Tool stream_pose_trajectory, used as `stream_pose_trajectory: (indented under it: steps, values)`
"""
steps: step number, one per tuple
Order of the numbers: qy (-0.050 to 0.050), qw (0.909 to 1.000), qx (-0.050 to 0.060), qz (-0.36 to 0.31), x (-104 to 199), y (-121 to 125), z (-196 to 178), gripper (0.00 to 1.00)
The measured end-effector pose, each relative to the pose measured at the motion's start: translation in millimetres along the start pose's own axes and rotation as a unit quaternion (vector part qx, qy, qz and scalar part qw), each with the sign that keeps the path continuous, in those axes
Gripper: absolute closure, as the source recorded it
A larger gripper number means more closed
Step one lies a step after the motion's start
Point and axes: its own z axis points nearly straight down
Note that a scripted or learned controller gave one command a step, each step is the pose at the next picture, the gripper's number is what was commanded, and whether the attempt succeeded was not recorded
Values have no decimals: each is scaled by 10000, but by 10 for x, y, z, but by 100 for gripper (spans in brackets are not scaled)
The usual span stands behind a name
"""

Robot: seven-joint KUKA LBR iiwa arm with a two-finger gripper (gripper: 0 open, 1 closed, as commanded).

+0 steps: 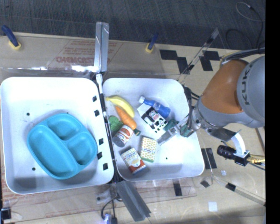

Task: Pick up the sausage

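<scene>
Two shallow white bins sit side by side on the tan counter (130,50). The left bin (14,92) holds a sky-blue plastic plate with three compartments (60,146), sitting at a slant.

The right bin (177,167) has all the clutter. A yellow banana (122,105) lies near the divider, with an orange carrot (126,118) right under it and touching it, and a small green leafy piece (114,123) tucked in next to the carrot. My best guess for the sausage (124,135) is the stubby reddish-brown piece with a pale band. It's just below the carrot's lower end, in the left half of the right bin, but it's small and I can't be totally sure of it.

Below that is a little red-and-white carton (133,160), and beside the carton a yellow-green patterned packet (149,149). Up top, a white bottle with a blue cap end (155,108) lies on its side, touching a black-and-white printed box (154,119).

The grey arm with the orange band (224,92) comes in over the right rim. The claw (176,129) is down inside the right bin, just beside the printed box and well apart from the sausage. I can't tell whether it's spread or closed, since it's too muddled there.
</scene>
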Motion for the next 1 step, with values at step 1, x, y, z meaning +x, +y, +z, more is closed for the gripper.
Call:
stream_pose_trajectory:
  steps: [1]
  values:
    - [16, 9913, 13, 1319, 382, 13, 101, 0]
